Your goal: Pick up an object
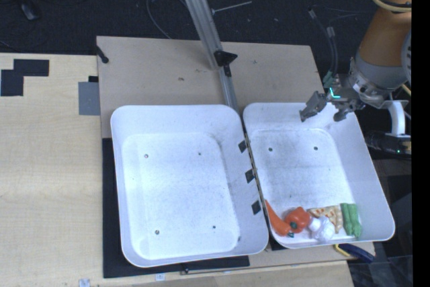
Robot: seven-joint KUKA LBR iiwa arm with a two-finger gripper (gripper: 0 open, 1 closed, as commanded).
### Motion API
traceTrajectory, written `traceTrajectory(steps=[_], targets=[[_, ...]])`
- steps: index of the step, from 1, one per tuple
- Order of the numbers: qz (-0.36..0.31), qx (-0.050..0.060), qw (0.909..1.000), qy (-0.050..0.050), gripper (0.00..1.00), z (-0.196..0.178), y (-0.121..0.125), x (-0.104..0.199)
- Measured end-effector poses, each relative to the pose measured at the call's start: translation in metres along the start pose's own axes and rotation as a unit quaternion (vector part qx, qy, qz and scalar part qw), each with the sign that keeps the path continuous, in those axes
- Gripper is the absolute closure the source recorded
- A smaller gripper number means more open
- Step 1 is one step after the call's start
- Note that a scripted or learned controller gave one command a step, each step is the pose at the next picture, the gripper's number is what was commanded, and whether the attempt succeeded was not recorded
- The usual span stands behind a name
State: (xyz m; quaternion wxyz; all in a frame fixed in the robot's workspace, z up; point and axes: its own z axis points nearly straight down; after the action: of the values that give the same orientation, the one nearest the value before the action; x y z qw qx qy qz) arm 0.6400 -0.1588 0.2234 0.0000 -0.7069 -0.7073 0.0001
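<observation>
My gripper (pixel 328 110) hangs over the far rim of the right bin (pixel 302 151), fingers spread open with nothing between them. The orange-banded arm (pixel 386 37) comes in from the upper right. Several small objects are bunched along the right bin's near edge: an orange carrot-like piece (pixel 275 220), a red-orange item (pixel 298 217), a white crumpled item (pixel 321 230), a tan patterned piece (pixel 327 213) and a green block (pixel 351 219). They lie well below the gripper in the view.
The left bin (pixel 178 185) adjoins the right one, with black clips (pixel 249 175) on the shared rim. A slanted aluminium rail (pixel 205 23) rises behind the bins. Cables lie on the dark floor beyond the bench.
</observation>
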Motion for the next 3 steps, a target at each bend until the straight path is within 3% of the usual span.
traceTrajectory(steps=[1,3], targets=[[0.0,0.0,1.0,0.0,0.0,0.0,0.0,0.0],[0.0,0.003,1.0,0.001,0.0,0.108,-0.008,0.01]])
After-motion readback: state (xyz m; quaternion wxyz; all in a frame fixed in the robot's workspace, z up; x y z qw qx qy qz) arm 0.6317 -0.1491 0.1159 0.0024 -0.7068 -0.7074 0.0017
